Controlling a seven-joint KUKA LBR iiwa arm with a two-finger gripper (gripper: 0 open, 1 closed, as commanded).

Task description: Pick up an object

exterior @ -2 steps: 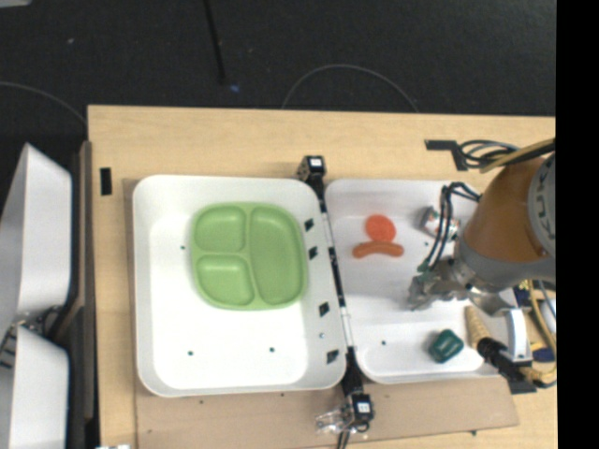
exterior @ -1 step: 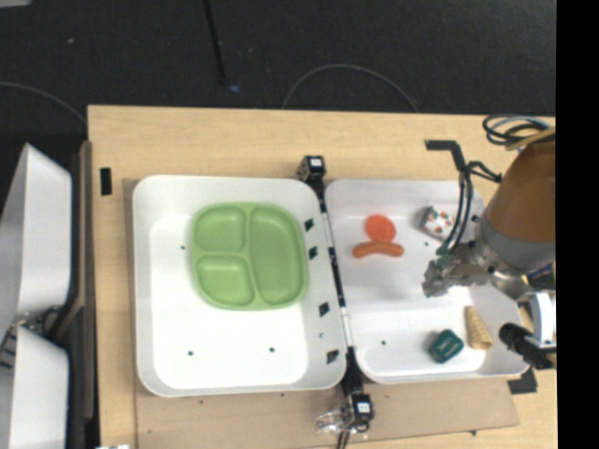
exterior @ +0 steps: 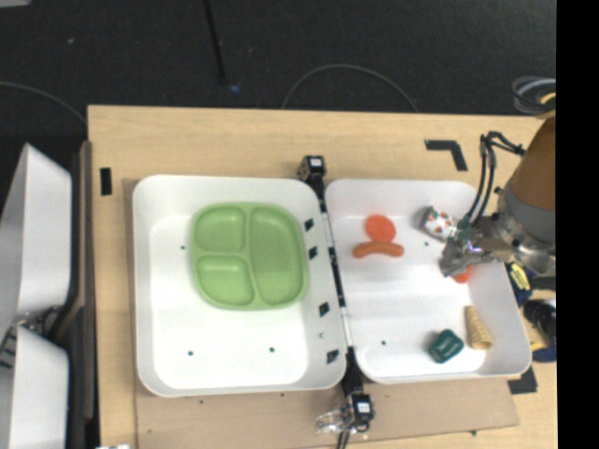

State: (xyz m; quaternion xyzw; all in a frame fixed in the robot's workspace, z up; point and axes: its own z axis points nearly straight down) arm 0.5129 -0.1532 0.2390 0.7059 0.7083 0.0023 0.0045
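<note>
Over the right bin (exterior: 412, 335), pincer (exterior: 459, 262) hung low near something orange, grip state unclear, nothing visibly lifted yet.

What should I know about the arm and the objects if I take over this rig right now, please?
Gripper: low over the right bin, near its right wall. I cannot tell whether it holds anything; a bit of orange shows at its tip.
Right bin: orange toy upper middle, small silver object by the gripper, green block and tan cone in the lower right corner.
Left bin: green divided plate.
Done: no lift visible yet.
Left: grasp one object and raise it.
</note>
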